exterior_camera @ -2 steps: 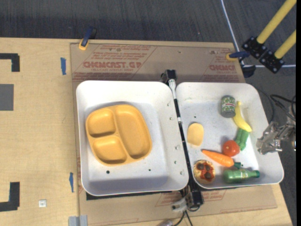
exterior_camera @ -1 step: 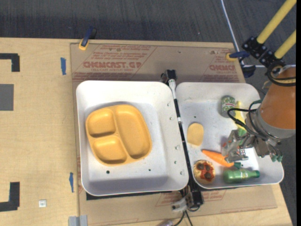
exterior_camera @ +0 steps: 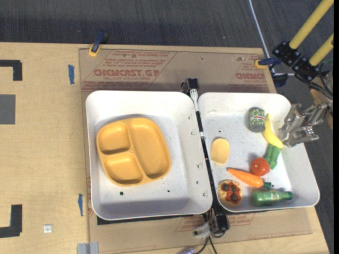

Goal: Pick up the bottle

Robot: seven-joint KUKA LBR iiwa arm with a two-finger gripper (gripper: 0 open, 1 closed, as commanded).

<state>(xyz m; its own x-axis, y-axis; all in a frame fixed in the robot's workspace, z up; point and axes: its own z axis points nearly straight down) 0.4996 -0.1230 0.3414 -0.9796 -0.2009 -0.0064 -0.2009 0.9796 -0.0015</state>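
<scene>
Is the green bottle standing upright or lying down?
Lying down. The green bottle rests on its side on the right bin's floor, its length running left-right.

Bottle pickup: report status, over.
Hand at right bin's far edge, nothing seen in it. Green bottle lying flat at near edge, untouched. Carrot and tomato close beside it.

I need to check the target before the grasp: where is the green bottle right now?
The green bottle lies on its side in the right bin, near its front right corner, just below the carrot and tomato. The hand is apart from it, near the bin's right rim.
</scene>
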